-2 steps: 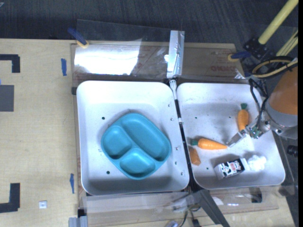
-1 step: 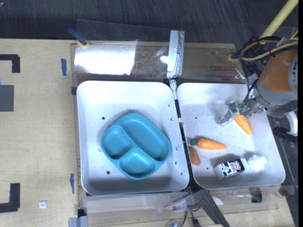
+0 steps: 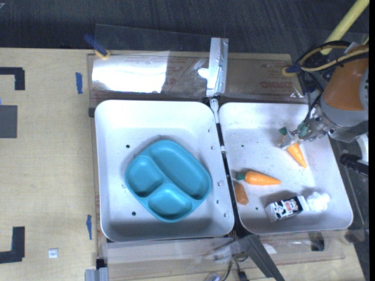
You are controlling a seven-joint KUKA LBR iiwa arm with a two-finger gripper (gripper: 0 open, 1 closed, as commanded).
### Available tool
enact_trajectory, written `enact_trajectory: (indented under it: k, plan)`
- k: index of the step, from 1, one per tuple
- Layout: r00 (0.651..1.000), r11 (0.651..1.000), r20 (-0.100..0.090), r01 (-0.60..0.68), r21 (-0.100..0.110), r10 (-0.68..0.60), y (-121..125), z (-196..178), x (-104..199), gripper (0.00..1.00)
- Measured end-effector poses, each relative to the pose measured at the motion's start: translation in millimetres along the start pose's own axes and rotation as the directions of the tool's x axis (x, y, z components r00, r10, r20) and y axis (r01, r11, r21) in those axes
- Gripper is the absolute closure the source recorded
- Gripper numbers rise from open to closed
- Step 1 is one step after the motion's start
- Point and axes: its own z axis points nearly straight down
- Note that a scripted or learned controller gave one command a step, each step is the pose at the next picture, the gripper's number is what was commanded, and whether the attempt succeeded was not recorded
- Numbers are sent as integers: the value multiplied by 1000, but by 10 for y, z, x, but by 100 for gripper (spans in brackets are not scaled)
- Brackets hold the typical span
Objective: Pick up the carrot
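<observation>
Tool [image 3: 295,135] over right bin [image 3: 252,117], above small carrot [image 3: 297,154].

Grey arm [image 3: 351,113], orange band, yellow and black cables, small metallic claw [image 3: 300,132]

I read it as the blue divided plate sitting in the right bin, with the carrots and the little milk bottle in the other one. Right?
Not quite. The camera view shows the blue divided plate in the left bin, not the right. The carrots and the little milk bottle lie in the other one, the right bin, as you said.
</observation>
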Motion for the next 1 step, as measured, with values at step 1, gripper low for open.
enact_trajectory:
  k: [1]
  plan:
    - [996, 996, -4, -91, 5, 91, 392, -688, 172, 100]
